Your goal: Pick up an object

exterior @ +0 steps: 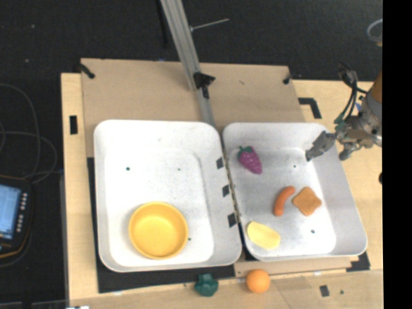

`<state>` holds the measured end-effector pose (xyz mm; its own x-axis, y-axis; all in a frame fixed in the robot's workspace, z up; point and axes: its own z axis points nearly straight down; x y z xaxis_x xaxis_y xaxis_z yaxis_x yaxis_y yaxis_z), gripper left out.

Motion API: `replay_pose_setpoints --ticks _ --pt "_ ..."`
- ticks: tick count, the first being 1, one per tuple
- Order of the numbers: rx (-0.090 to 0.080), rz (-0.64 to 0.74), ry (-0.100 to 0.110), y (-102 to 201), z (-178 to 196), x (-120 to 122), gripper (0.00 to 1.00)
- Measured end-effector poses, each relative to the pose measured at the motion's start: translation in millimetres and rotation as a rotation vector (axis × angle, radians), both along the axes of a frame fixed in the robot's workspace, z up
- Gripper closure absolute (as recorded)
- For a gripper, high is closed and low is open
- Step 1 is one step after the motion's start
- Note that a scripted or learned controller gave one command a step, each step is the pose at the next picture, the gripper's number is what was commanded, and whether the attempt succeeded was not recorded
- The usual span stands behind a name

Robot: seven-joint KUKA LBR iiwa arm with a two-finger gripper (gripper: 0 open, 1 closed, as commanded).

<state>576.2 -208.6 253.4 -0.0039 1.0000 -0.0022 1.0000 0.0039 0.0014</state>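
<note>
Currently the gripper (333,145) is hanging over the right bin's (341,237) upper right corner, its two fingers standing apart with nothing between them. Lying in that bin are a purple grape bunch (250,159), an orange sausage (283,200), a brown bread piece (307,201) just beside it, and a yellow slice (262,235). A yellow bowl (158,230) is sitting in the left bin (154,153).

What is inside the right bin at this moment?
Right bin holds purple grapes, an orange sausage, an orange block and a yellow piece. What lies beneath them is covered.
</note>
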Motion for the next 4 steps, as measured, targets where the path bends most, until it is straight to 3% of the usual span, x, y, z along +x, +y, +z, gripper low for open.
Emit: replay_pose_setpoints --ticks 1,4 --pt "0.0 0.0 0.0 -0.1 -0.1 0.0 0.0" --pt "0.0 -0.004 0.004 -0.6 -129.5 -5.5 0.0"
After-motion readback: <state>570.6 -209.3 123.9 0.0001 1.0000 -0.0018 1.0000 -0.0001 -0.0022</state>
